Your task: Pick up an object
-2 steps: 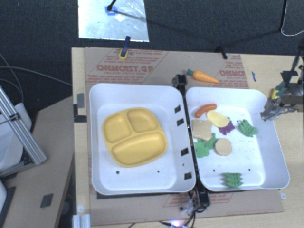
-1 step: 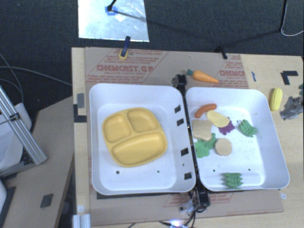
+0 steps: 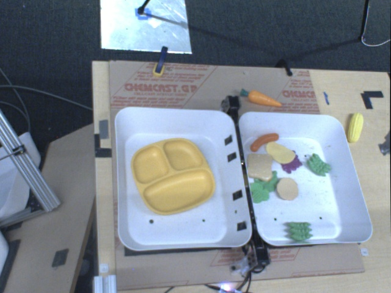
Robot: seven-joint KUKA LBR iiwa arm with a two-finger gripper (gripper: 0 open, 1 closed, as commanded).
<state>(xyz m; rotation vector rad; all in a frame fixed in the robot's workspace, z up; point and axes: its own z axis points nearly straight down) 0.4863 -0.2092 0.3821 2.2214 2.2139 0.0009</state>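
The right bin (image 3: 351, 182) holds several toy foods. A red sausage (image 3: 264, 141) lies near its back left, with a yellow slice (image 3: 280, 152) and purple grapes (image 3: 294, 163) just in front of it. A tan bread slice (image 3: 259, 166), a green leafy piece (image 3: 263, 191) and a round tan piece (image 3: 287, 189) cluster near the left wall. Another green leafy piece (image 3: 317, 163) lies to the right of the grapes. A green ridged piece (image 3: 298, 231) sits alone near the front wall.
The left bin (image 3: 122, 224) carries a yellow divided plate (image 3: 173, 176). On the bench behind the bins lies an orange carrot (image 3: 261, 97). A yellow corn cob (image 3: 355, 127) lies to the right. A small grey part (image 3: 385, 144) pokes in at the right edge.
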